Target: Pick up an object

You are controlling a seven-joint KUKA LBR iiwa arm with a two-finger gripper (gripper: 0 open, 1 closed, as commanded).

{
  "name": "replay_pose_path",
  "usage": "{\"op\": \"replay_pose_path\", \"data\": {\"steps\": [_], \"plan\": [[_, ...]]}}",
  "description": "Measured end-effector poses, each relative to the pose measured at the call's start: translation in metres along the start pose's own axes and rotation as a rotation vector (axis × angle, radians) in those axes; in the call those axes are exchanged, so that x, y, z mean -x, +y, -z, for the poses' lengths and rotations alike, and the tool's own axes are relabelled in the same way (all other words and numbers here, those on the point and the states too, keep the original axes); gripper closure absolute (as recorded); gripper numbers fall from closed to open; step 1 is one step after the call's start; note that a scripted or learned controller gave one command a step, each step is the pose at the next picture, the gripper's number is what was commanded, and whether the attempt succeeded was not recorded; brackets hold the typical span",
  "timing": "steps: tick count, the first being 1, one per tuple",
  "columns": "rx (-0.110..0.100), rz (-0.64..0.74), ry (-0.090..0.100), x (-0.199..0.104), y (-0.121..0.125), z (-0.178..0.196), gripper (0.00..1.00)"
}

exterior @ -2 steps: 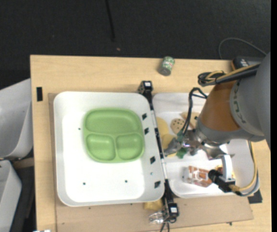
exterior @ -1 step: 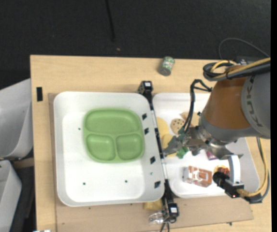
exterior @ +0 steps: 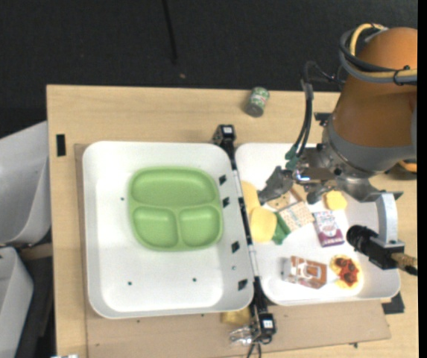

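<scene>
End effector [exterior: 296, 186] hovers over crowded right bin [exterior: 261, 159].

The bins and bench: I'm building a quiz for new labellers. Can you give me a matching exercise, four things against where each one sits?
Things:
1. green divided plate
2. purple packet
3. small grey-green can
4. brown and white wrapper

Places:
A. on the bare bench beyond the bins
B. middle of the left bin
C. near edge of the right bin
D. right bin, just below the gripper

Pairs: 1-B, 2-D, 3-A, 4-C
</scene>
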State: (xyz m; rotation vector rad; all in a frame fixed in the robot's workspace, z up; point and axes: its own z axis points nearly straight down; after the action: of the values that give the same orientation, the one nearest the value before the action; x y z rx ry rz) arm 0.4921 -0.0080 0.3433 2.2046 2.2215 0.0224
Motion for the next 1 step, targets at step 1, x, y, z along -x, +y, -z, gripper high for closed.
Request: {"op": "replay_pose_path", "data": {"steps": [1], "plan": [[-0.017,0.001,-0.005,0.0034,-0.001,0.0016,1.0]]}}
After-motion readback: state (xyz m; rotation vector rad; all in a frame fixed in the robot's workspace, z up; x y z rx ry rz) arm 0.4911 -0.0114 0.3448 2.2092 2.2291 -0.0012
